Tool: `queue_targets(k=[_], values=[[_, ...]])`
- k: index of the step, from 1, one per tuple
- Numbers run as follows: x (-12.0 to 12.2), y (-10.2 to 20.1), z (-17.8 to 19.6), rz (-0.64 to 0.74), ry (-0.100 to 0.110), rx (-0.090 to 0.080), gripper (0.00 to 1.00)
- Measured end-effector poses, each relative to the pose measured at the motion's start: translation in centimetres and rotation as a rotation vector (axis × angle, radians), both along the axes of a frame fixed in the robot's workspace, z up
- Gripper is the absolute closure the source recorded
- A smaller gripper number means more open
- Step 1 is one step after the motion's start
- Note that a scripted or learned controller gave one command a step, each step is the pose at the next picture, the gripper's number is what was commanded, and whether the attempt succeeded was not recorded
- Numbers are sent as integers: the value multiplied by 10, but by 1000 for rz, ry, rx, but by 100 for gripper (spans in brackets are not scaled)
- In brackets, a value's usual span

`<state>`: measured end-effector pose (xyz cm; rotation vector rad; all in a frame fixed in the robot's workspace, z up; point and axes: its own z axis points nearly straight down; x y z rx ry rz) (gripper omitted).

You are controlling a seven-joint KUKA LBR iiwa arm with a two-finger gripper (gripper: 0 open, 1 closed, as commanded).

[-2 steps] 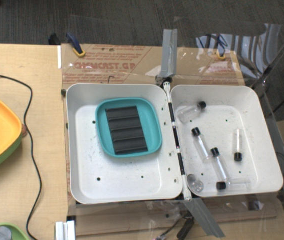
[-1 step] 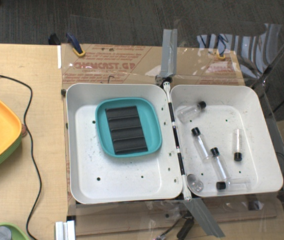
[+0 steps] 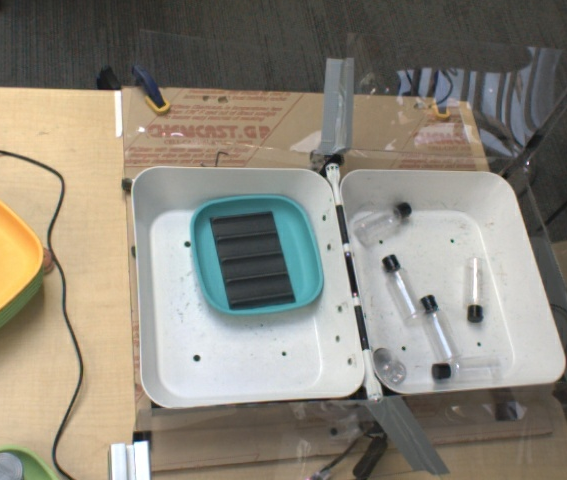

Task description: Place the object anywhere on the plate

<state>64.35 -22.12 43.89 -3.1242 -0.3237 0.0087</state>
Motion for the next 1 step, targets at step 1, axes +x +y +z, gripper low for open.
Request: queue_targets(k=[1], values=[[10,0,0,0,-1,0,0]])
